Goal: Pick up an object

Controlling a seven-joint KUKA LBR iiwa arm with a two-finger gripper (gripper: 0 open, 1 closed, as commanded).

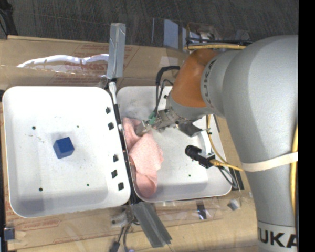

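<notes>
fingers: i cannot tell how they stand; the gripper (147, 126) sits low in the right bin (215, 185), at the upper edge of the pink cloth (143, 156) lying along that bin's left wall. blue cube (64, 147) rests in the left bin (21, 104).

One camera watches me from a fixed spot above the table (58, 62), looking down at a slant. It stands far enough off to take in both white bins whole: the left bin (21, 140) fills the left half of its view, the right bin (199, 185) sits at the middle. My arm (252, 104) comes in from the view's right and looms large there, closer to the lens than the bins. Dark floor (68, 4) runs along the top.
</notes>
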